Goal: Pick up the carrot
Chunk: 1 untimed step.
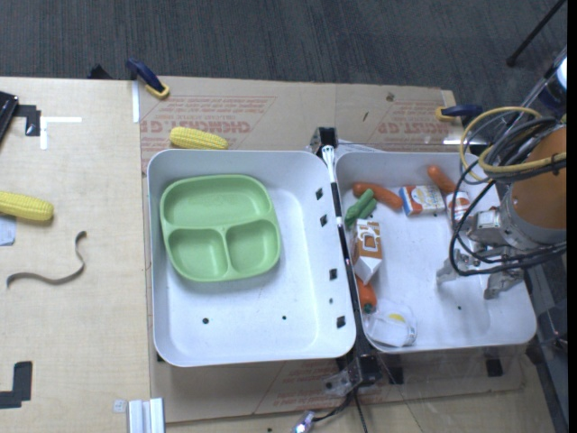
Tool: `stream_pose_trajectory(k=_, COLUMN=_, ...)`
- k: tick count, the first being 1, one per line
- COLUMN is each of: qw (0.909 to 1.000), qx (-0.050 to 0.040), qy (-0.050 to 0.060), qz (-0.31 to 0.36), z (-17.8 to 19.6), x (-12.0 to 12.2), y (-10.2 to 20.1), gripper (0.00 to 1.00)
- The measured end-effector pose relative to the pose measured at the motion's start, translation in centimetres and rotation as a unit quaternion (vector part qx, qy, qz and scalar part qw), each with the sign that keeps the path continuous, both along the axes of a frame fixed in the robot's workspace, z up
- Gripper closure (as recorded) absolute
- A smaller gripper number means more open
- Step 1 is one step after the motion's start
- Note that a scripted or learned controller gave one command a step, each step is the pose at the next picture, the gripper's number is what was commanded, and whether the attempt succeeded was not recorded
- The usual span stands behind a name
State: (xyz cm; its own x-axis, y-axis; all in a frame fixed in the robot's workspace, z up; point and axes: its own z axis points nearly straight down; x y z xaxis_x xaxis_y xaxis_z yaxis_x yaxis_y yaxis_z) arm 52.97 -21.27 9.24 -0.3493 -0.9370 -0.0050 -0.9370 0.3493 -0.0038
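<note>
My gripper [473,280] hangs with fingers spread, gripping nothing, above the right bin [505,332] and its bare white floor. The carrot [378,194] lies well off toward the bin's far-left corner, beside a green pod [360,207]. The near rim runs just behind me.

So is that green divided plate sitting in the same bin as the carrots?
No. The green plate lies in the left bin, while the carrot is in the right bin.
</note>
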Motion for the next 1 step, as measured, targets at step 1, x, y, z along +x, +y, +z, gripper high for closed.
stream_pose_trajectory(k=1, qw=0.9989, qx=0.0002, qy=0.002, qz=-0.047, z=-0.08, x=-5.10, y=6.01, gripper=0.00)
